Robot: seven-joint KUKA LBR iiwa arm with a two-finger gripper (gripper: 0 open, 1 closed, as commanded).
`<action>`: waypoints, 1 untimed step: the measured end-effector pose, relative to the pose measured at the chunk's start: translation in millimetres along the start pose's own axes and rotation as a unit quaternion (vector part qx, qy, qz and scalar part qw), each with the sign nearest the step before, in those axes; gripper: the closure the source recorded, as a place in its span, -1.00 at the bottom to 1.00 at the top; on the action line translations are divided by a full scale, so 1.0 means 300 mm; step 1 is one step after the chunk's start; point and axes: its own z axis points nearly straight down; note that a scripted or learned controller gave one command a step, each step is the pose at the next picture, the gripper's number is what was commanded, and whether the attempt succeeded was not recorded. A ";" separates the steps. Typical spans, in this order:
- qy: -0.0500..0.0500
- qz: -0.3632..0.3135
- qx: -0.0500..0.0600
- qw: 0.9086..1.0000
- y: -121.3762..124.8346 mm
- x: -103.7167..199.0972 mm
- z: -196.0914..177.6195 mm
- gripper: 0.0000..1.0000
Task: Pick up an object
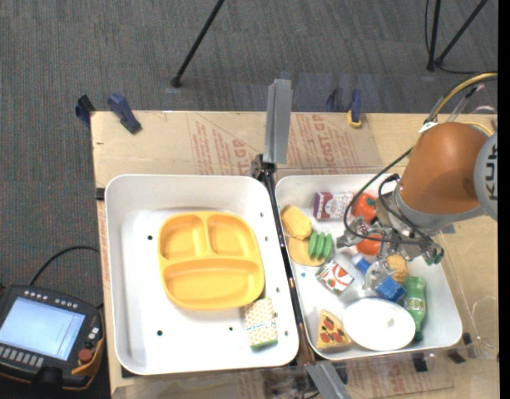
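Observation:
My gripper (378, 264) is low over the middle of the right bin (454, 327), under the orange-banded wrist (442, 173). It hangs among a red item (369, 244), a blue block (391, 290) and a tan round piece (397, 264). Close by lie a small white carton (335, 277), green pea pods (320, 244), a corn cob (296, 221), a purple carton (325, 204) and a tomato (364, 207). The wrist and its cables hide what lies directly under the gripper.
A white dish (378, 323), a green bottle (416, 300) and a pizza slice (331, 332) sit at the right bin's front. The left bin (126, 223) holds a yellow divided plate (211, 256) and a small patterned box (261, 323).

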 end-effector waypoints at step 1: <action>-0.001 -0.025 -0.001 1.000 0.035 0.155 -0.002 -1.00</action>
